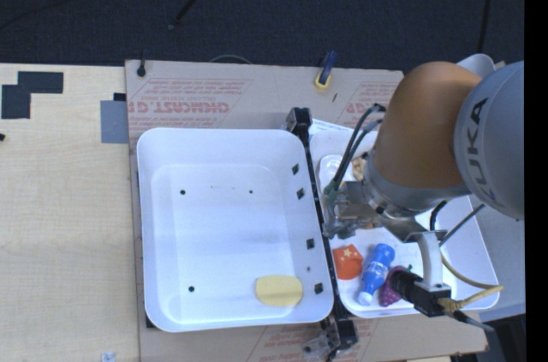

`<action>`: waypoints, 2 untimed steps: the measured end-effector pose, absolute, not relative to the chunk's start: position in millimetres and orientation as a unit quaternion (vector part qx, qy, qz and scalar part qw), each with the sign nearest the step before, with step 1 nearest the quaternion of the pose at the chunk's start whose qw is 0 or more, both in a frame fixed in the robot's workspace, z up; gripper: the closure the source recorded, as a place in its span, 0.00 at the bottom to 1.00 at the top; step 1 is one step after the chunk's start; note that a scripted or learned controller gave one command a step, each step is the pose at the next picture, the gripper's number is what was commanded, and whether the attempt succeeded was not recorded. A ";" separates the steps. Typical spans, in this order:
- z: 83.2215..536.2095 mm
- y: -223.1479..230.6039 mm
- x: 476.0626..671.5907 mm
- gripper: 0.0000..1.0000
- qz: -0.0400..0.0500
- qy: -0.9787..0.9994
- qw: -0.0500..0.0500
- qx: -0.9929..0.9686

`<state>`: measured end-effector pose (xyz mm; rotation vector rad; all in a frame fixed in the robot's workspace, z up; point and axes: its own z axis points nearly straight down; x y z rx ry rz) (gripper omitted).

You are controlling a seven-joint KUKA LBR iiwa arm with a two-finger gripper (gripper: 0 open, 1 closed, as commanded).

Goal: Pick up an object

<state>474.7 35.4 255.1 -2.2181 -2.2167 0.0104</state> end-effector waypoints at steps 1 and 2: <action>461.8 45.9 516.3 1.00 -0.007 -0.708 -0.005 -0.707; 542.6 48.2 538.7 1.00 -0.003 -0.708 -0.003 -0.706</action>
